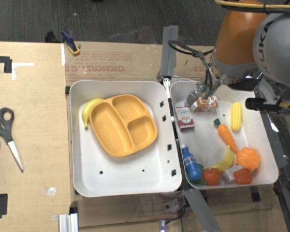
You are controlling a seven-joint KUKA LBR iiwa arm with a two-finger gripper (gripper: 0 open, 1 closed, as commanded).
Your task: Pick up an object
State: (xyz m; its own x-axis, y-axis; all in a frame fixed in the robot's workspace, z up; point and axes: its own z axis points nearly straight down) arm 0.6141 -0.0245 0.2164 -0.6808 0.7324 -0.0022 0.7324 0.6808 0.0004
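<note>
- Wooden bench under both white bins; a pair of scissors lies on it at the far left, well apart from the bins.
- The gripper is low in the back part of the right bin, just beside a small brown-and-white carton; whether the jaws are open or closed, I cannot tell, and nothing is seen between them.
- Near this carton lies a red-and-white box, close to the bin's left wall.
- A yellow corn cob and an orange carrot lie to the right of it.
- Along the front wall: a blue bottle, a tomato, a banana, an orange pumpkin-like piece.
- The left bin holds a divided yellow plate, with another banana touching its left rim.
</note>
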